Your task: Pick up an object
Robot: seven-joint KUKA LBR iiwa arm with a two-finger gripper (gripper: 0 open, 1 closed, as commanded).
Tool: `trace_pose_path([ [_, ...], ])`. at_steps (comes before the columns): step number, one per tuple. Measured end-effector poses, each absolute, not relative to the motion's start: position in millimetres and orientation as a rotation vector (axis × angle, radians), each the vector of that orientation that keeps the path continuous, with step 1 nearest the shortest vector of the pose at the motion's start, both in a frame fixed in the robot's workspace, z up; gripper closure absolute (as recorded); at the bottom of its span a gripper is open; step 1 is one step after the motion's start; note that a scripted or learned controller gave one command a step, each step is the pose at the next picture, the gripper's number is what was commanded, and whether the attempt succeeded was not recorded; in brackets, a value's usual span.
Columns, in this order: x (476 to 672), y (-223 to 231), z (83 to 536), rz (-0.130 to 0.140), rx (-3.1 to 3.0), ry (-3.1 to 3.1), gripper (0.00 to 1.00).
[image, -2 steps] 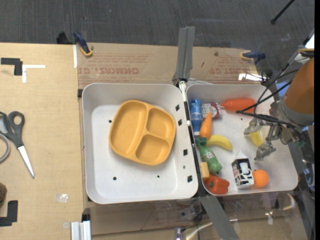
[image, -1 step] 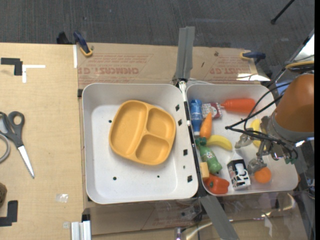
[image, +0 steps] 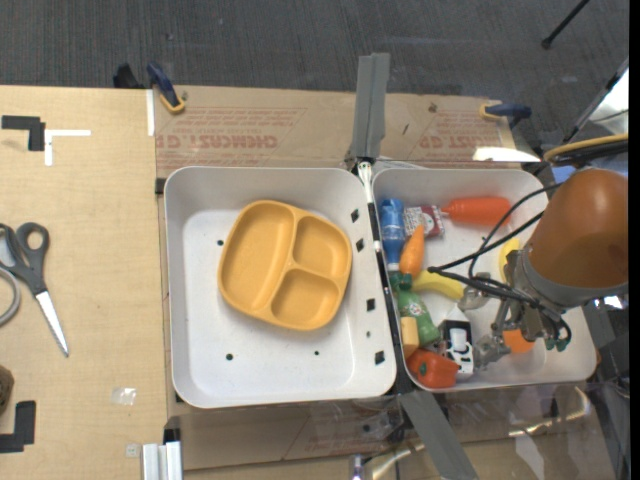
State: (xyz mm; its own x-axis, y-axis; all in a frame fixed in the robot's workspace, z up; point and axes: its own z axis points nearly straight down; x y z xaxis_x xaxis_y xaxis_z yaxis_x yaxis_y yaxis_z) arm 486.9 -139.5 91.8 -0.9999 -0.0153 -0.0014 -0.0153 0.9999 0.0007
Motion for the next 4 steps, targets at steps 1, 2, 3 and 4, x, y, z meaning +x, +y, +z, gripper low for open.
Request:
trace_pose_path([
  [1,489.3,-139,102,-0.002,-0.027,3.134,1.00],
  [2,489.0,-139,101,-0.001,-0.027,3.135,0.00],
  [3,491.3,-139,111,-0.004,-0.031,3.130,1.00],
  [4,522.9,-114,94,-0.013,0.403,3.104,1.00],
])
